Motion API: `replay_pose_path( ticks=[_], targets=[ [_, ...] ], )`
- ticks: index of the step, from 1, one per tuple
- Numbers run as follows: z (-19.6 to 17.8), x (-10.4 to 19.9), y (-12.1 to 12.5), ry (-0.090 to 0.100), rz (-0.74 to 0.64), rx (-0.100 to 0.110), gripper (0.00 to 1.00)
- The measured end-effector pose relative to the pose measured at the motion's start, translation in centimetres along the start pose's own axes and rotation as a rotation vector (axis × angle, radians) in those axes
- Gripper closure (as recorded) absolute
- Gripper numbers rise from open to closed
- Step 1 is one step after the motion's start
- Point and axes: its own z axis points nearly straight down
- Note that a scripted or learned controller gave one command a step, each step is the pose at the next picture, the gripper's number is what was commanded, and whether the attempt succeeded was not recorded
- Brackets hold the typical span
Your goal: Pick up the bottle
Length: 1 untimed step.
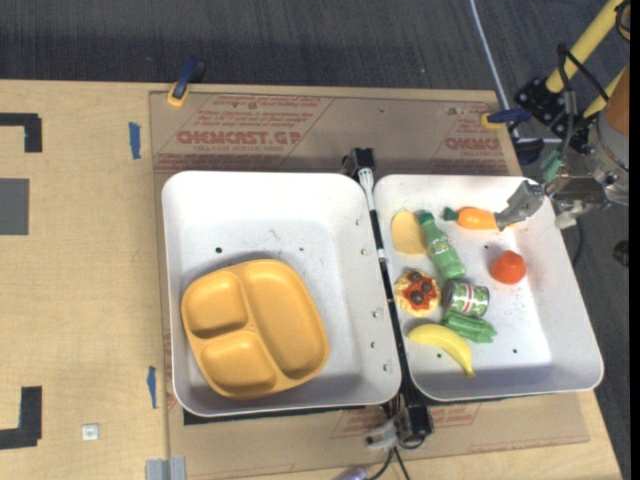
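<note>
The gripper hangs over the far right part of the right bin, just beside the toy carrot, and I cannot tell whether it is open or shut. The green bottle lies on its side near the bin's left wall, between a yellow slice and a red tomato. Below it sit a pizza piece, a can and a banana. The left bin carries a yellow divided plate.

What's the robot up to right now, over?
Gripper over right bin's far edge, beside carrot. Green bottle lying in that bin, not grasped. Yellow piece, can crowd it.
</note>
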Motion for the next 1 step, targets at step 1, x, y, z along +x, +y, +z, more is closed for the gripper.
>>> replay_pose_path(
  ticks=[1],
  targets=[
    [11.07,2.46,0.26,0.001,0.336,0.004,0.00]
  ],
)
